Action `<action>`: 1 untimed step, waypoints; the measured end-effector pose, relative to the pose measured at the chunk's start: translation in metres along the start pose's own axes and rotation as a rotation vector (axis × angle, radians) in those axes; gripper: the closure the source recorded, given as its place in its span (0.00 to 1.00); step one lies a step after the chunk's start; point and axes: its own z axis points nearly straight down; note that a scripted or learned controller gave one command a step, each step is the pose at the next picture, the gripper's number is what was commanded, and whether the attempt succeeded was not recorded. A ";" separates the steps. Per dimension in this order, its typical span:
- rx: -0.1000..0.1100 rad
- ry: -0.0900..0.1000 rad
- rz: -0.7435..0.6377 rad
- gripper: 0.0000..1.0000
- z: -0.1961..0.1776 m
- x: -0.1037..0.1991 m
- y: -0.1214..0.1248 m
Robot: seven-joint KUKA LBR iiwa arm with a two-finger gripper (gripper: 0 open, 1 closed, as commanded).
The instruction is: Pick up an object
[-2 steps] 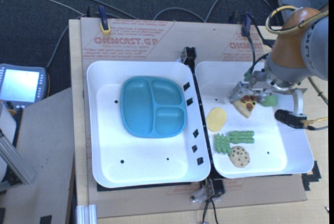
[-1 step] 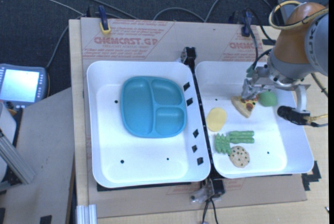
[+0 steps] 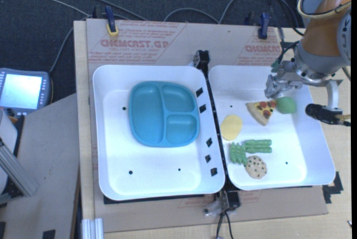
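In the right bin (image 3: pixel 312 168) lie a pizza slice (image 3: pixel 260 111), a green round piece (image 3: pixel 286 105), a yellow oval piece (image 3: pixel 231 127), green beans (image 3: pixel 250 149) and a cookie (image 3: pixel 256 166). My gripper (image 3: pixel 274 90) hangs low over the bin's far part, just above and between the pizza slice and the green round piece. Nothing shows between its tips. From this angle the wrist covers the fingers.
The left bin (image 3: pixel 111 165) holds a blue divided plate (image 3: pixel 165 113). A black divider with clips (image 3: pixel 206 115) runs between the bins. Blue clamps (image 3: pixel 111 22) hold the cardboard at the back. A black arm fitting (image 3: pixel 323 114) juts over the right bin's right rim.
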 end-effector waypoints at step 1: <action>-0.001 0.000 0.000 1.00 -0.050 0.000 0.002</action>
